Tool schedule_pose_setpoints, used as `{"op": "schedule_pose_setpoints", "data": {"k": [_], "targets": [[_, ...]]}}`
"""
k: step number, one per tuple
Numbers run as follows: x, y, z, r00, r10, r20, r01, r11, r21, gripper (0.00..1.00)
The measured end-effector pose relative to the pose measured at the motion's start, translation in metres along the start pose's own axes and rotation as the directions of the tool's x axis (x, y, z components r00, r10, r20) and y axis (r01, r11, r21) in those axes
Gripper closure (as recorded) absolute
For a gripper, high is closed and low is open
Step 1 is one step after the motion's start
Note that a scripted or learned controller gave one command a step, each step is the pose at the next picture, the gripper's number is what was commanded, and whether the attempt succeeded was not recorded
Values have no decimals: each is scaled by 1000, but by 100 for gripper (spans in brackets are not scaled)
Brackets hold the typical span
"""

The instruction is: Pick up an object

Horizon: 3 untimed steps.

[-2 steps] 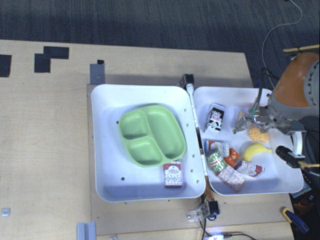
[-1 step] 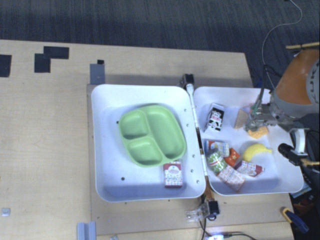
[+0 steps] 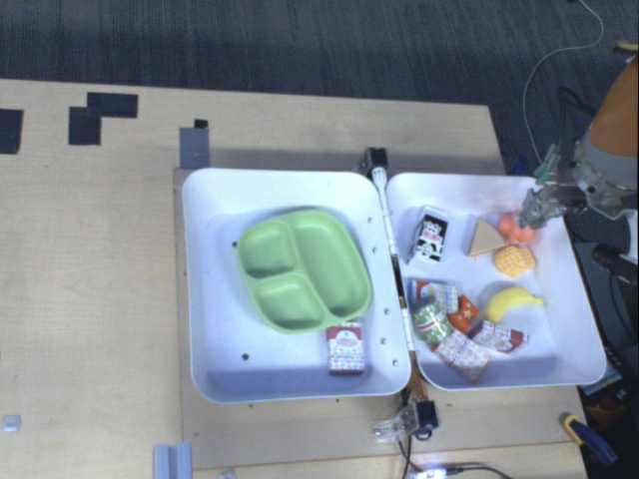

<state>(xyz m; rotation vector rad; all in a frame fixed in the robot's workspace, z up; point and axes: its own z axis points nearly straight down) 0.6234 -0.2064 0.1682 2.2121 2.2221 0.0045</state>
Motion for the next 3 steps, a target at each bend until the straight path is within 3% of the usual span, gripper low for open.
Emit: {"op": "schedule_pose_setpoints", "data": {"k": [1,2,3], "targets": [[1,0,1,1000,0,-1,0,1000,2,0],[44,-54,82,1000,2,-2,-2,1000,1,0],[43,-51,69,1000,1,0,-1,1000,-7,100]]}}
